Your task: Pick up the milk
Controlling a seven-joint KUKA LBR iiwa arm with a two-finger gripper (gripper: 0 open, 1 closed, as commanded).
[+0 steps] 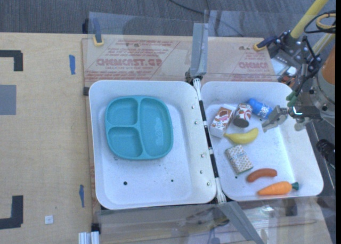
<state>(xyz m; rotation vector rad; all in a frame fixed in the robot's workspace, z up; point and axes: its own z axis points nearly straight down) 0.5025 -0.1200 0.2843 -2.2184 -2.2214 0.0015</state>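
The milk [220,121] is a small white carton with a red-brown panel, lying near the upper left of the right bin [303,155]. A red and white can [243,113] rests right beside it, with a banana [241,136] just below. My gripper [275,118] hangs over the upper right part of that bin, to the right of the can and well apart from the milk. A blue object [260,107] lies between the can and the gripper. Nothing shows in the gripper.
The left bin [149,184] holds a teal divided plate [139,128]. Lower in the right bin lie a patterned box [238,159], a red sausage [261,174] and an orange carrot [276,188]. A ridge [205,136] separates the bins.
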